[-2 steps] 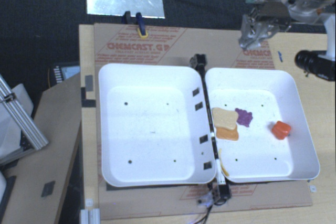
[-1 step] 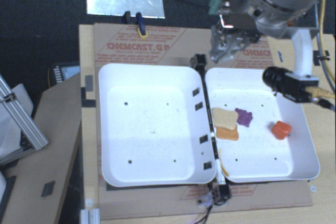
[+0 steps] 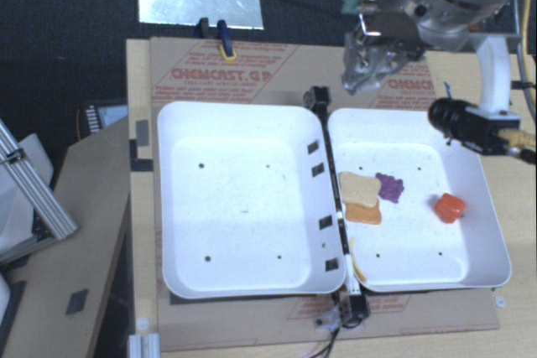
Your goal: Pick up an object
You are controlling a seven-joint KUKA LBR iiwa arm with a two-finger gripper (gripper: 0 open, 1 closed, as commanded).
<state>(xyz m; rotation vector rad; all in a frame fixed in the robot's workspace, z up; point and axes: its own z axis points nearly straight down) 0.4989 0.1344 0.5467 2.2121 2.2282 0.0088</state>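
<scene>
Claw (image 3: 369,73) hangs high above the far rim of the right-hand shallow white bin (image 3: 482,180); whether it is wide or narrow, cannot tell. Nothing visibly gripped.

Candidates all lie in that bin: a small orange-red block (image 3: 449,207) alone toward the right wall; a purple knobbly piece (image 3: 389,187) touching a pale tan slab (image 3: 359,188), which overlaps an orange flat piece (image 3: 364,215) hard by the divider.

Risks, as judged: the cluster crowds the divider, so a descent there may clip the wall or nudge neighbours. Flat pieces may slip. The lone block looks safest.
</scene>
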